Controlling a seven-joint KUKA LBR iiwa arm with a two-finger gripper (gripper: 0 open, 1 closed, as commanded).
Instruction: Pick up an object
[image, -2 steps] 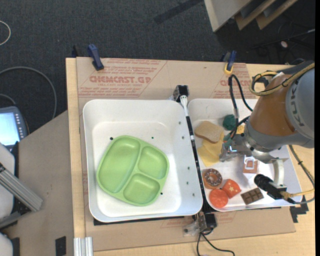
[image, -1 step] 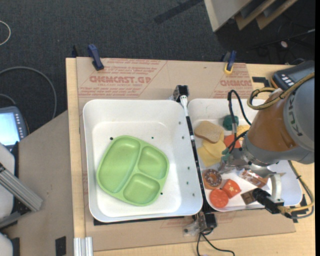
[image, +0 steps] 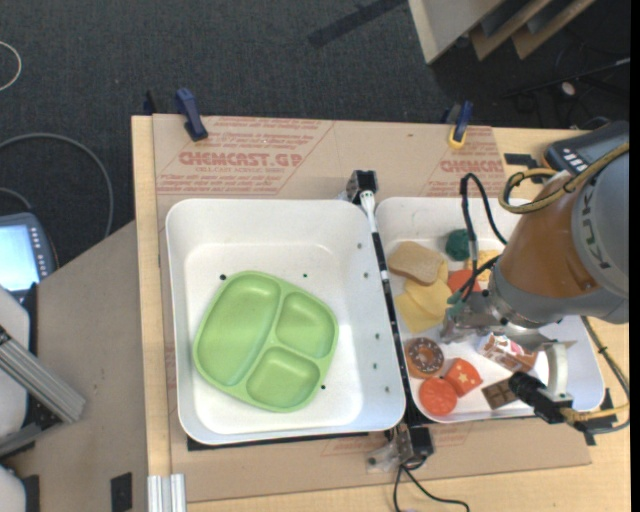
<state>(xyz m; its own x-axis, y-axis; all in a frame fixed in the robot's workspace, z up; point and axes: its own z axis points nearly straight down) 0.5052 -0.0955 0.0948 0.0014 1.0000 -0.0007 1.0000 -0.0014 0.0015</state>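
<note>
Two bins sit side by side. On the left bin (image: 190, 300) lies a green tray (image: 265, 340). The gripper (image: 462, 325) hangs low over the right bin (image: 590, 385), above the yellow cheese (image: 420, 303), near the donut (image: 424, 355) and tomato (image: 437, 396); I cannot tell its grip.

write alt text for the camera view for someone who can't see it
A grey robot arm reaches over the right bin, which holds toy food. The left bin holds a green divided plate.
</note>
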